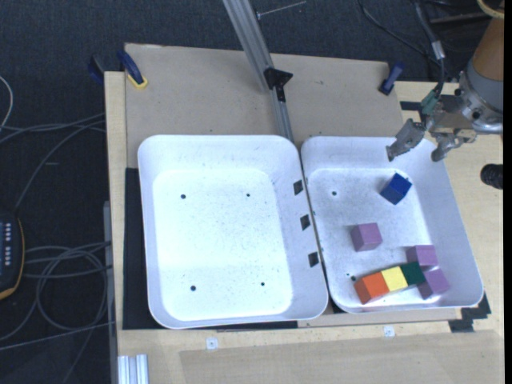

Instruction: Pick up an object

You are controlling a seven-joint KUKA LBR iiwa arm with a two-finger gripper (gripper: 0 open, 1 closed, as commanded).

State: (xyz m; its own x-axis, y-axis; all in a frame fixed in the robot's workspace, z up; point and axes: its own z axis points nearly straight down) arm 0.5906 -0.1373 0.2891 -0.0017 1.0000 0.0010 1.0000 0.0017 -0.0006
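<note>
My gripper point(422, 145) hangs open over the far right corner of the right bin point(336, 298), with nothing between its fingers. A blue cube point(395, 188) lies just below and left of it, apart from the fingers. A purple cube point(366, 236) sits mid-bin. Along the near side lies a row of orange point(370, 286), yellow point(393, 278) and green point(413, 274) blocks, with two more purple blocks point(424, 255) point(435, 282) at its right end.
The left bin point(160, 294) stands beside the right one. A grey metal pole point(252, 34) slants over the bench from the top toward the gap between the bins. Blue clamps point(132, 68) point(390, 78) grip the bench's far edge. Cables lie on the floor at left.
</note>
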